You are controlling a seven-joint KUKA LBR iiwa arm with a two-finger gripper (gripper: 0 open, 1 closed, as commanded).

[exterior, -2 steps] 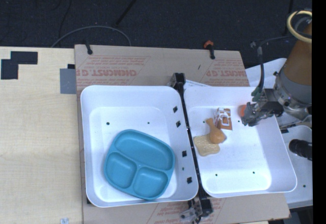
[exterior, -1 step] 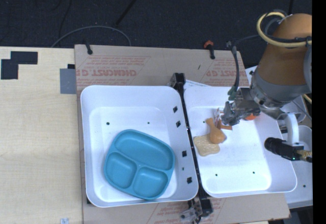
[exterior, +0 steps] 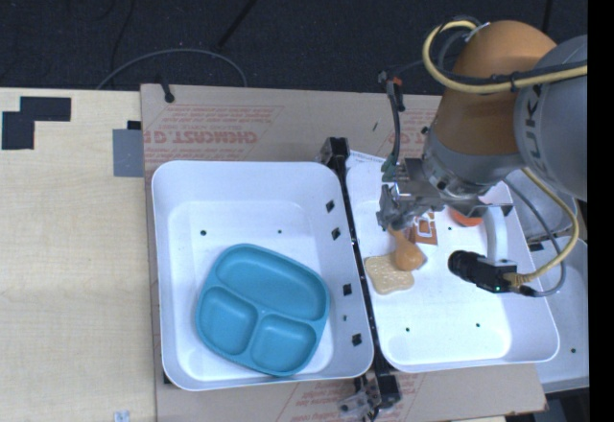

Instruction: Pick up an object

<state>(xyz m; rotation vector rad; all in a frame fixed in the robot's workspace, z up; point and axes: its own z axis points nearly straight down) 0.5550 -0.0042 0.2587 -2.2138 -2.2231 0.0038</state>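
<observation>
The brown piece (exterior: 408, 255) lies well right of the blue plate (exterior: 261, 307), the gripper (exterior: 398, 217) too. Its opening I cannot tell. You should centre over the piece, then close slowly.

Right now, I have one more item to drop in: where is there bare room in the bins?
Left bin: bare floor beyond the blue plate. Right bin: bare along the near wall, below the tan piece. Crowded under the gripper.
</observation>
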